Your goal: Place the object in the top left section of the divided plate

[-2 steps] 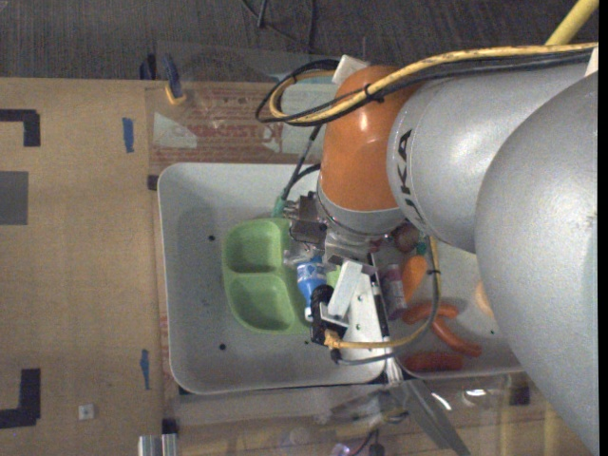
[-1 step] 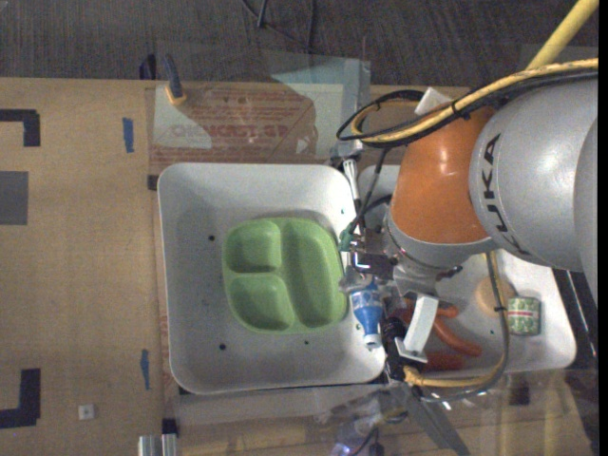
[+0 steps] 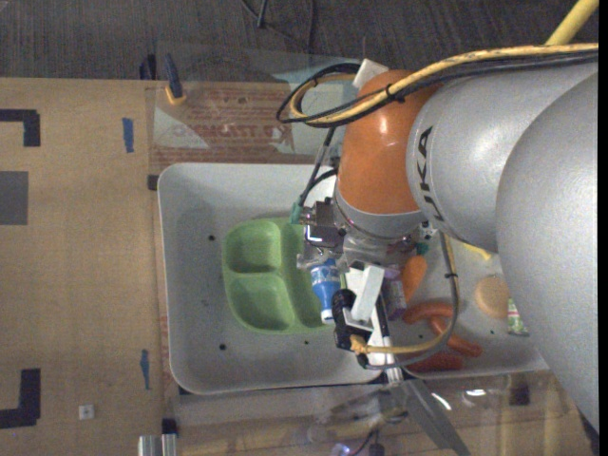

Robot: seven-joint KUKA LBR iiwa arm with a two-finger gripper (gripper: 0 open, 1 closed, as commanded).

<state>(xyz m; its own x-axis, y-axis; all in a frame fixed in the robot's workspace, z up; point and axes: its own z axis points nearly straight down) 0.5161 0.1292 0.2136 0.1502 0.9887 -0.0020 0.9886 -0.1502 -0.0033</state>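
A green divided plate (image 3: 264, 278) lies in the middle of the left white bin (image 3: 190, 283). My gripper (image 3: 325, 285) hangs over the plate's right edge, under the orange wrist band. A small blue and white bottle-like object (image 3: 323, 286) sits between its dark fingers, so the gripper is shut on it. The arm hides the plate's right-hand part, and the plate sections that show have nothing in them.
In the right bin lie an orange carrot (image 3: 415, 272), red sausage-like pieces (image 3: 435, 312) and a round beige bun (image 3: 491, 296), partly under the arm. A cable (image 3: 418, 348) loops below the gripper. The bin wall (image 3: 171, 255) rises left of the plate.
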